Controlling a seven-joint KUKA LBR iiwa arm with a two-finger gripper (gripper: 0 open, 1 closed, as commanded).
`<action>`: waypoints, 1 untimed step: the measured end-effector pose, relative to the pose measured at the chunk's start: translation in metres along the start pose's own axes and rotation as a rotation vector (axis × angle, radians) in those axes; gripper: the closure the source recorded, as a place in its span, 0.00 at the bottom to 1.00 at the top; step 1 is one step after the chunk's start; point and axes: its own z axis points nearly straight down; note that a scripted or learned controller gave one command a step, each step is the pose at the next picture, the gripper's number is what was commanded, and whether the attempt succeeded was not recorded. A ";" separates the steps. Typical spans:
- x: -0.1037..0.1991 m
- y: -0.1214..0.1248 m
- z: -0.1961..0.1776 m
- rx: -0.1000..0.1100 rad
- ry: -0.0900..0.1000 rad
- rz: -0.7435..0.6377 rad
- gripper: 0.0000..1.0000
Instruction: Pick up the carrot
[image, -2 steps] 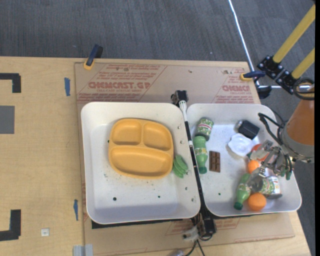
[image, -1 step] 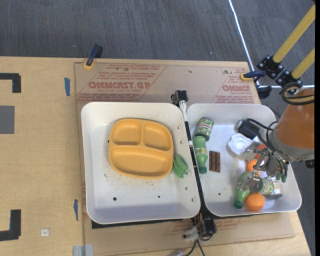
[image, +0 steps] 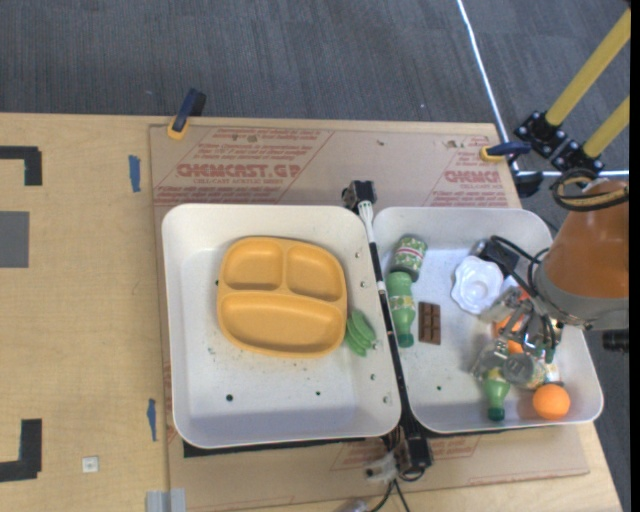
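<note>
bench w/ 2 bins: left bin (image: 190, 330) has yellow tray (image: 283, 296); gripper (image: 517, 335) in right bin (image: 440, 405), grip state unclear.

Robotics lab, taped cardboard-covered bench (image: 80, 300), two white bins (image: 190, 300), clamps (image: 186, 110), cables (image: 480, 60)

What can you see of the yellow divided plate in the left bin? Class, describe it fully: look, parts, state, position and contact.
The yellow divided plate looks like smooth moulded plastic, rounded at the corners, with three compartments: two smaller ones at the far side and one long one nearer the camera. All three hold nothing. It lies flat and upright on the floor of the left bin, towards its far right part. A green leafy item lies against its right edge.
</note>
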 end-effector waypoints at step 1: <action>-0.002 0.001 -0.012 -0.003 -0.007 0.002 1.00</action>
